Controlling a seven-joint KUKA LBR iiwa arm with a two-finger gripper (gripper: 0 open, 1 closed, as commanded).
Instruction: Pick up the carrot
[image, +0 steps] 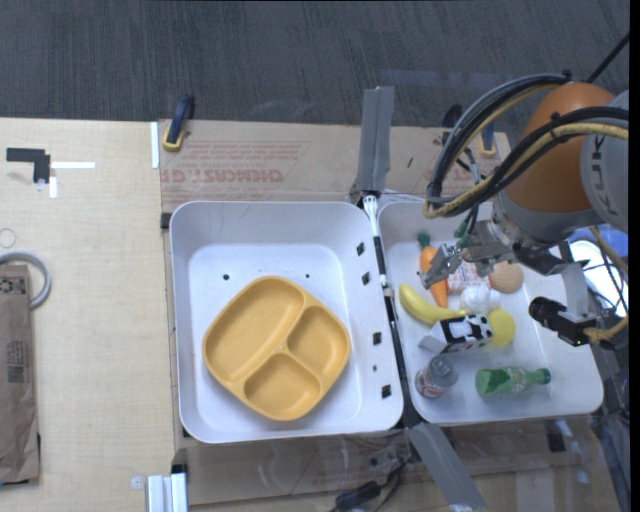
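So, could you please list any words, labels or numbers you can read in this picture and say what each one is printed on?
"CHEMICAL GR...": red print, seen upside down, on the cardboard sheet behind the left bin; the rest is cut off or too faint to read.
Brown paper bag at the left edge: dark print, too small to read.
Can and green bottle in the right bin: labels too blurred to read.

The 2 bins are showing smooth white plastic with a slight sheen. The divided tray is looking like matt yellow plastic. The bench is presenting pale wood grain, and brown cardboard is lying matt behind. The banana and carrot are appearing as glossy plastic.
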